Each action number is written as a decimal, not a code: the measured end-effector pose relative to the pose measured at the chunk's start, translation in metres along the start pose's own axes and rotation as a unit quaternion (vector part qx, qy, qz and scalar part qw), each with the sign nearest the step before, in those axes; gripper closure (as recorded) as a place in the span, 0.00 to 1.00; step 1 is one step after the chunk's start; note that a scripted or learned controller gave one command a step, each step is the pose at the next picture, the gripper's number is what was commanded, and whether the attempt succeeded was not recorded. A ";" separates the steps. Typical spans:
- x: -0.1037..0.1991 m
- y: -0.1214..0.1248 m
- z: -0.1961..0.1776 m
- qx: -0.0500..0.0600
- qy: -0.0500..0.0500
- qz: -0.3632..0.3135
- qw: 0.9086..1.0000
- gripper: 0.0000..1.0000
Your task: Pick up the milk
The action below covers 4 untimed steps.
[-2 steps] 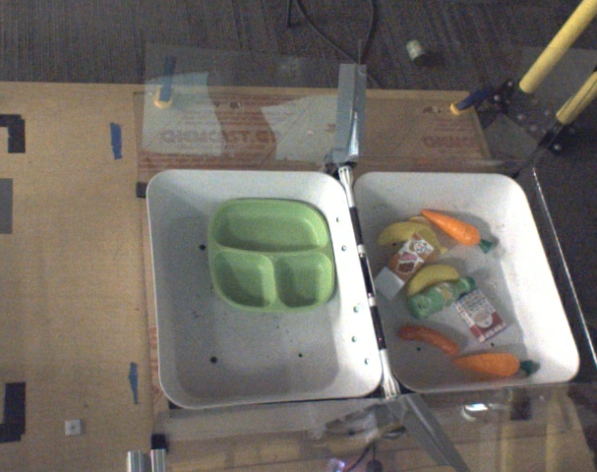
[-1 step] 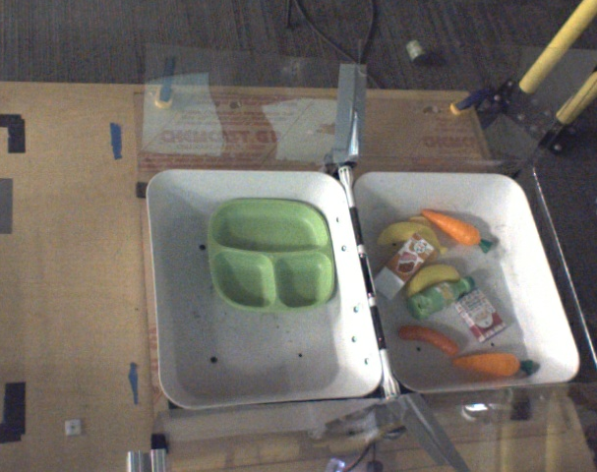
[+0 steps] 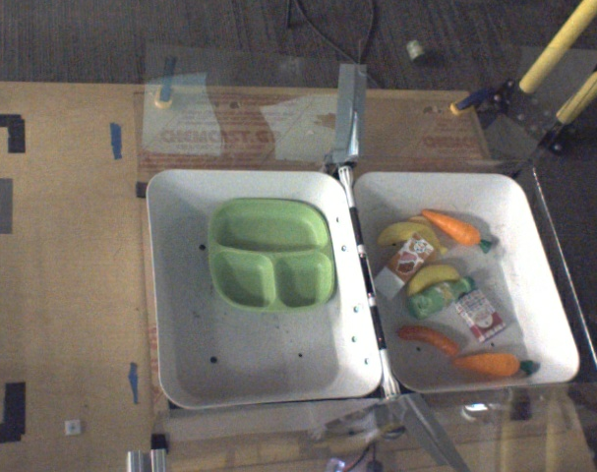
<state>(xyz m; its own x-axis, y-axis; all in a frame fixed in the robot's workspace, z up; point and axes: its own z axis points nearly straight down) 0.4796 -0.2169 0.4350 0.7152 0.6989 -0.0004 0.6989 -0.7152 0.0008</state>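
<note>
Nearest, carrot [image 3: 487, 364] and red pepper [image 3: 428, 338] in right bin [image 3: 552, 293]. Beyond, milk carton [image 3: 480, 315] lying flat, just beside green bottle [image 3: 438, 298]. Farther back, brown-labelled carton [image 3: 410, 257], second carrot [image 3: 453, 228]. Left bin [image 3: 180, 342]: green divided plate [image 3: 271, 254].

Two white bins [image 3: 180, 362], one green plate [image 3: 271, 254], two carrots [image 3: 453, 228], two bananas [image 3: 408, 232], two cartons [image 3: 480, 316], one chili [image 3: 429, 338], one green bottle [image 3: 438, 298].
</note>
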 end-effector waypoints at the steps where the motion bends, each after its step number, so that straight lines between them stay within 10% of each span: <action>1: 0.000 0.001 -0.010 0.000 0.000 0.000 1.000 1.00; 2: 0.000 0.001 -0.010 0.000 -0.001 0.000 1.000 0.00; 3: 0.002 -0.002 0.029 0.002 -0.001 0.007 1.000 0.00; 4: 0.002 -0.001 0.019 0.002 0.000 0.007 1.000 1.00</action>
<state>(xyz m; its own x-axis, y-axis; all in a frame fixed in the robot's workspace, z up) 0.4807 -0.2150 0.4163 0.7253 0.6884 -0.0013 0.6884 -0.7253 -0.0022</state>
